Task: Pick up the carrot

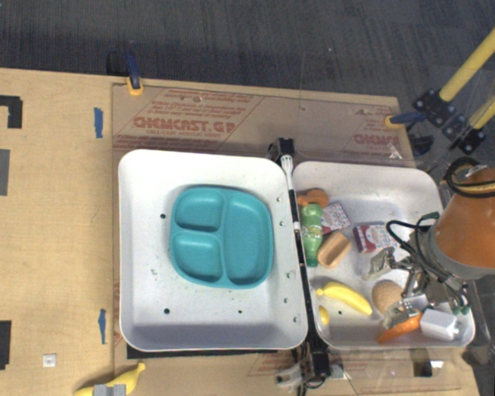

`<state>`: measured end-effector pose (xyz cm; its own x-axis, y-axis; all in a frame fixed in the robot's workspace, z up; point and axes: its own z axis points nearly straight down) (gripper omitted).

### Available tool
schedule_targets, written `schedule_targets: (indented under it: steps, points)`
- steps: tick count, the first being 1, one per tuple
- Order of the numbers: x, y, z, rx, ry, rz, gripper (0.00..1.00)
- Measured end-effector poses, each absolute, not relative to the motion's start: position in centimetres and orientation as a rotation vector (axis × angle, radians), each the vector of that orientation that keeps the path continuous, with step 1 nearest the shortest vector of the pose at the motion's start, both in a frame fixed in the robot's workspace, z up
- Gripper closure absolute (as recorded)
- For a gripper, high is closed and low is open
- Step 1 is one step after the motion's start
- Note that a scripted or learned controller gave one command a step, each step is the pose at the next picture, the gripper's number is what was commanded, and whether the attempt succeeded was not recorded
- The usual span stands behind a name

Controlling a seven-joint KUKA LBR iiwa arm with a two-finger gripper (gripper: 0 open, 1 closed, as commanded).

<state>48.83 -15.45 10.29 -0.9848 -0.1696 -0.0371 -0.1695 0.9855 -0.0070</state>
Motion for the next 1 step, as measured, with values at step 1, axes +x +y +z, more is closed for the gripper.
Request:
schedule_targets:
  steps: [1]
  points:
    - [49.79,-21.99,8.94,-0.579,3.059,-0.008,0.00]
